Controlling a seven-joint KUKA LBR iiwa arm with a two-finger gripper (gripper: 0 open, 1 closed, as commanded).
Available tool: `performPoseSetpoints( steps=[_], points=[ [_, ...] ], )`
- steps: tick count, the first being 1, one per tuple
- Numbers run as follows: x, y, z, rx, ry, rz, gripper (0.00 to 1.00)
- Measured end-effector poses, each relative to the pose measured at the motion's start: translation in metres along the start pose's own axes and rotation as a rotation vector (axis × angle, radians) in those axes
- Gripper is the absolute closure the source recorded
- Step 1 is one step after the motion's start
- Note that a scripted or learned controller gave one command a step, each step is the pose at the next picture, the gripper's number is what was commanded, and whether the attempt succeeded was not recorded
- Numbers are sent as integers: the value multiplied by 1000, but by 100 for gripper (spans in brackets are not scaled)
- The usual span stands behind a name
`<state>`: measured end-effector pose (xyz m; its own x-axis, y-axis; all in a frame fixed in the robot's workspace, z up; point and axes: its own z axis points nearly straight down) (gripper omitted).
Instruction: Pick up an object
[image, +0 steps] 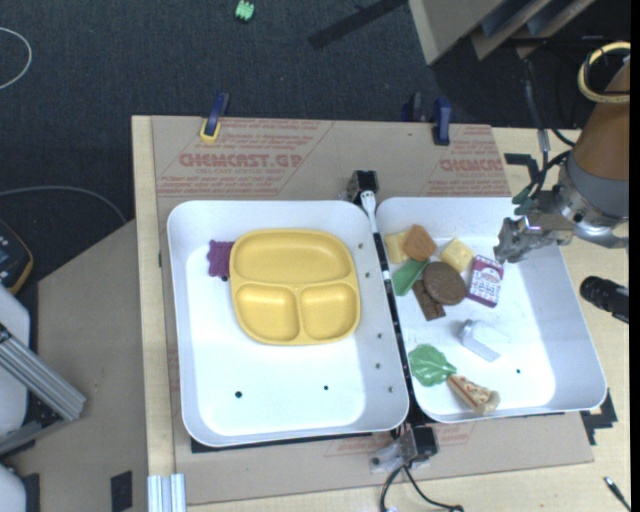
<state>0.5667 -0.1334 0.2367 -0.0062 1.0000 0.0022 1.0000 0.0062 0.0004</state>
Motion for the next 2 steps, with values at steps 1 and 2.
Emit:
performPoseSetpoints(
  steps=[1,2],
  points=[
    [64,10,2,1,1,-1,100],
    [120,12,18,5,0,0,100]
  ],
)
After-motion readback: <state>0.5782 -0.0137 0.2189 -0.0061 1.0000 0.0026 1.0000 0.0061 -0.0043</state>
